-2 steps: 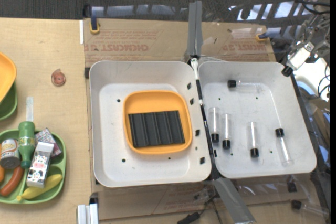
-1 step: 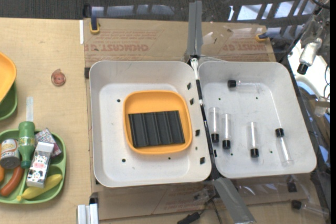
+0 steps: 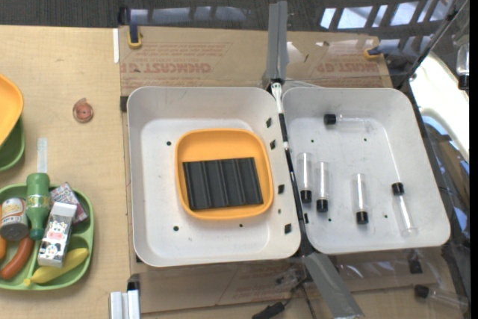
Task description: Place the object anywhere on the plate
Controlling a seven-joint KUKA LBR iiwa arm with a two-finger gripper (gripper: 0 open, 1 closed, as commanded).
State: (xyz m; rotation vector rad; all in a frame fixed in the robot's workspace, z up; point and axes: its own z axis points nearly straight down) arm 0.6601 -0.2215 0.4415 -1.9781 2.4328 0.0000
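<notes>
Plate waiting in the left bin, tubes over in the right.
From the overhead camera: the orange plate [image 3: 224,140], carrying a dark ribbed pad [image 3: 224,184], sits mid-left bin [image 3: 149,160]. Five clear black-capped tubes [image 3: 360,198] lie scattered across the right bin [image 3: 422,160], four near its front and one toward the back, all well apart from the plate. Gripper state: cannot tell.

This looks like a robotics lab or test bench — two shallow white bins [image 3: 142,183] sit side by side on taped-down cardboard [image 3: 194,63] over a wooden benchtop [image 3: 60,71]. Clear, black-capped tubes [image 3: 361,199] lie in the right bin, and a green tray of toy food [image 3: 75,265] waits at the left — props, not household goods.
</notes>
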